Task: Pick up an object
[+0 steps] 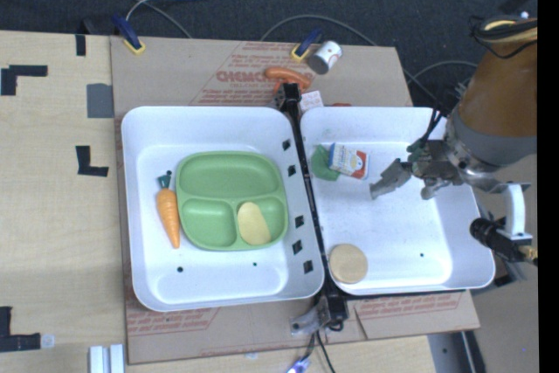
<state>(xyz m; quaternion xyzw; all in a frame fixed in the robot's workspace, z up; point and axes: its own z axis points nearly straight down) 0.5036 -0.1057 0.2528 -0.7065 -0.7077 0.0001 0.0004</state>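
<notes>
Currently the end effector (404,176), fingers spread and holding nothing, hovers in the right bin (454,279) just right of a small carton (348,161); closing there would likely miss.

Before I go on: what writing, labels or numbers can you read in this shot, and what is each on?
Red print on the cardboard sheet behind the left bin: blurred and seemingly upside down, not readable.
Label on the small carton in the right bin: red and blue marks, too small to read.
More red print along the cardboard's front edge: illegible.
</notes>
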